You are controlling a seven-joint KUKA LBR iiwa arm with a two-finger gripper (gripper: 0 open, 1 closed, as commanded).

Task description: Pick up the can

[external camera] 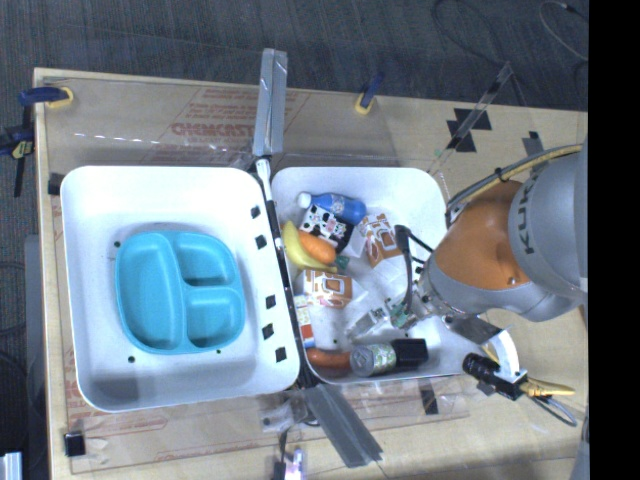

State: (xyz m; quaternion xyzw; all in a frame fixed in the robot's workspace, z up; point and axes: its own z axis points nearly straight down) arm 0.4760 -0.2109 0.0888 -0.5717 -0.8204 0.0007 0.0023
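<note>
The can [374, 359] is a small grey-green cylinder lying on its side at the near edge of the right bin [425, 190]. A black cylindrical piece [411, 350] lies against its right end. My gripper [399, 311] reaches in from the right, below the orange wrist band [482, 253]. It hangs over the bin's lower middle, just above and slightly right of the can. I see nothing of the can between its tips.
The right bin also holds a cow-patterned bottle [330, 215], a banana [296, 246], an orange carrot-like piece [320, 252], two snack packs [378, 238] and a red item [327, 359] left of the can. A blue divided tray [180, 290] sits in the left bin [90, 198].
</note>
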